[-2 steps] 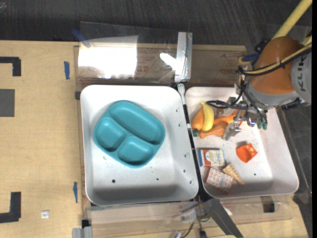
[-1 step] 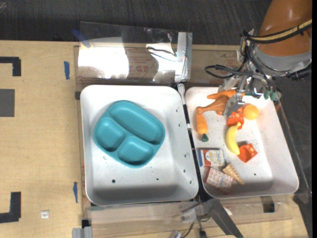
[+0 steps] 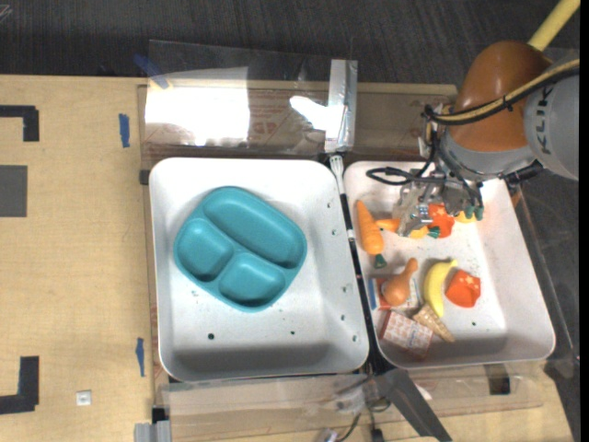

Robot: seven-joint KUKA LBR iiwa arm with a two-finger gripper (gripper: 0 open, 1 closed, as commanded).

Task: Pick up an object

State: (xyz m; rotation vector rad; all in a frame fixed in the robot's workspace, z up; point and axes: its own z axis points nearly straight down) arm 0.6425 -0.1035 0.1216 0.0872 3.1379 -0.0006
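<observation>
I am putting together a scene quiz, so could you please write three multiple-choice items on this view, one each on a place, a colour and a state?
1. Where does the divided plate lie?
A. left bin
B. right bin
C. bench

2. What colour is it?
A. red
B. teal
C. yellow

3. Where is the gripper?
A. over the left bin
B. off the bench
C. low over the right bin

Answers: 1 A, it sits on that bin's floor. 2 B, plainly teal. 3 C, it is beside the carrot, above the banana.

Fixed overhead camera, slanted downward — both bins (image 3: 345,274) framed (moderately near)
</observation>
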